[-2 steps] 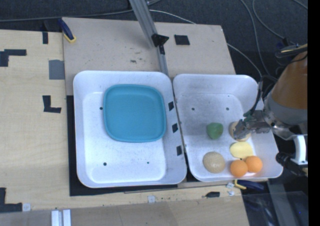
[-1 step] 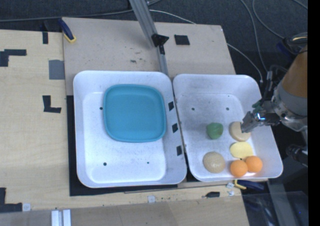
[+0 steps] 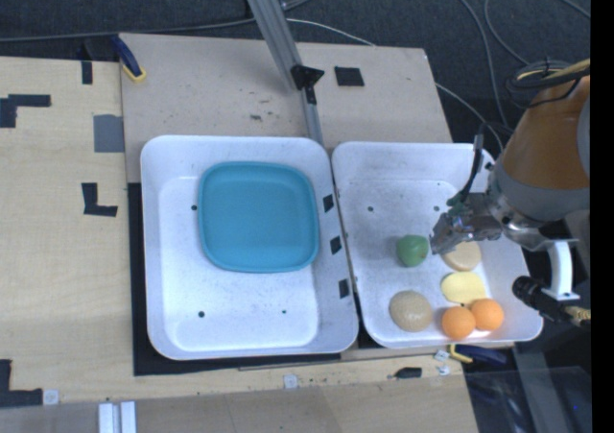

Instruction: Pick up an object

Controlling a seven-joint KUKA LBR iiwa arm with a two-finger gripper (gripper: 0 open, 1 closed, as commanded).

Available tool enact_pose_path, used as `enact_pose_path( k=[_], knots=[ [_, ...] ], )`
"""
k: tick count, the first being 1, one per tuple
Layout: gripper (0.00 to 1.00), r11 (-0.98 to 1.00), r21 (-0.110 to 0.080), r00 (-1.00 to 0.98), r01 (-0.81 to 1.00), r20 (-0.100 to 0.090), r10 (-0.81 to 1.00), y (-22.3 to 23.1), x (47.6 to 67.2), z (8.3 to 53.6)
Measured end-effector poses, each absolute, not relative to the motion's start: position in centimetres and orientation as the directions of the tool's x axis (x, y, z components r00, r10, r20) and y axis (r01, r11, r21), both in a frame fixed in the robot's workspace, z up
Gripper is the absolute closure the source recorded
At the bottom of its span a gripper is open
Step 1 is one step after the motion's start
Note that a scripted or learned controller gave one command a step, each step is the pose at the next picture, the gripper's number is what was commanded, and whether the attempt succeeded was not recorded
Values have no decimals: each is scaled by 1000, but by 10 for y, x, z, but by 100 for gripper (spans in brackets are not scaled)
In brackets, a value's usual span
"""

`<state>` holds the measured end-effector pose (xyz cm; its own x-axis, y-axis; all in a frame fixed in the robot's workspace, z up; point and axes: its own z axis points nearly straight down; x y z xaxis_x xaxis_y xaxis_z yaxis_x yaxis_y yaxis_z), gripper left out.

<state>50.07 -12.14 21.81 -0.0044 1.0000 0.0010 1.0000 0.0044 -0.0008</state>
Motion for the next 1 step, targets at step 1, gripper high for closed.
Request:
enact_pose_path(
  k=[1],
  knots=[
    [100,5,-1,-5,1000,1,1000,-73,508,212]
  ],
)
